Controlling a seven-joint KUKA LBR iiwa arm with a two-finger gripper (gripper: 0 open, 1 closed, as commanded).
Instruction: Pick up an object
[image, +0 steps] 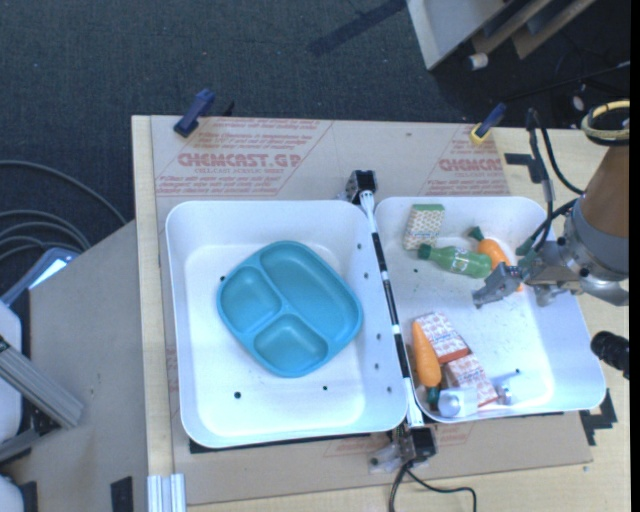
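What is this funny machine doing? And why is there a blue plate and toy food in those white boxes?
This is a robot arm, grey with an orange band, reaching in from the right. The picture comes from one camera fixed above the bench, looking down at a slant.

On the bench sit two shallow white bins side by side. The left bin holds a blue plate with three sections. The right bin holds small things: a green bottle, an orange carrot, a small box, some packets and another orange piece near the arm.

The end effector is the robot's "hand". It hovers over the right bin, close to the bottle. I can't see anything between its fingers, so it isn't holding anything that I can see. Its job is to pick one thing up.
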